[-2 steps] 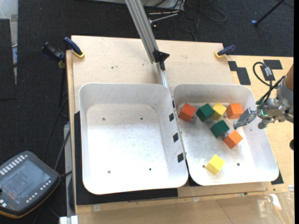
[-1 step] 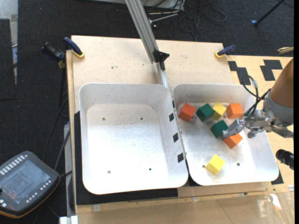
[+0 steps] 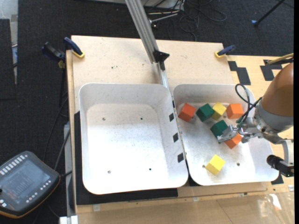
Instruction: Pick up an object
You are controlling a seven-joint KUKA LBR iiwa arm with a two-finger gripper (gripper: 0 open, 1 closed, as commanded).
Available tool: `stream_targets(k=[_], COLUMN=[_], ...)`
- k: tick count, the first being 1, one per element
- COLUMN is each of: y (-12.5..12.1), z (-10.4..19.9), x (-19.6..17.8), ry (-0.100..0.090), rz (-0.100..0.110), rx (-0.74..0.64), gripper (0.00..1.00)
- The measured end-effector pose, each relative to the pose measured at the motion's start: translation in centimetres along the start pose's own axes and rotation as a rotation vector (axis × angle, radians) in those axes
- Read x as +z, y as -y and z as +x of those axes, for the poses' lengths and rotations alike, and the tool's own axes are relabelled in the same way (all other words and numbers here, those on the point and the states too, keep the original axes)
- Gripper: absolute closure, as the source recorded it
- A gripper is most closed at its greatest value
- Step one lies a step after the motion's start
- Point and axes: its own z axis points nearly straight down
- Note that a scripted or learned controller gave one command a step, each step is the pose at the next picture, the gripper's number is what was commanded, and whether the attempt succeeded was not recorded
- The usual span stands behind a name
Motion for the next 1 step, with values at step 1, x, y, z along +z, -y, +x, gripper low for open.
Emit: stream_targets(k=[1], y=[-0.63], z=[-0.36], x=[1.30], ry=[0.013], rz=[-0.027], rx=[-0.001], gripper=[0.00])
